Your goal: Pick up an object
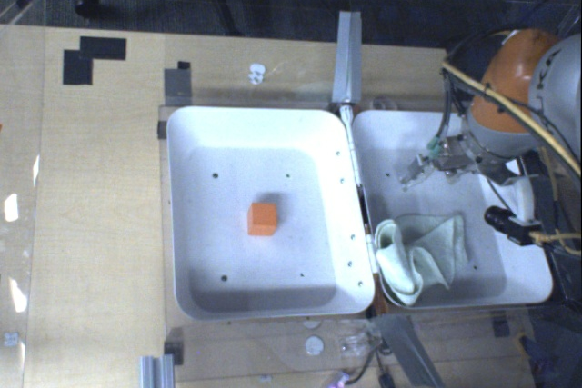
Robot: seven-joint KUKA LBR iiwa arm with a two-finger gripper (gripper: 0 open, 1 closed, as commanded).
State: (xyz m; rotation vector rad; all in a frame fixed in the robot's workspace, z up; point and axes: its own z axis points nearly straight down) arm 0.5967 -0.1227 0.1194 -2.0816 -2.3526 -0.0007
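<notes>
One small orange cube (262,219) sits near the middle of the left shallow white bin (195,286), and one crumpled pale-green cloth (420,254) lies against the near-left corner of the right shallow white bin (527,284). The single two-finger gripper (420,172) hangs over the right bin's far half, fingers spread apart and gripping nothing, well apart from the cube.

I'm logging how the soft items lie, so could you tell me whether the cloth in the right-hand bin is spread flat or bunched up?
Bunched up. The pale cloth lies crumpled in folds against the right bin's near-left corner.
</notes>
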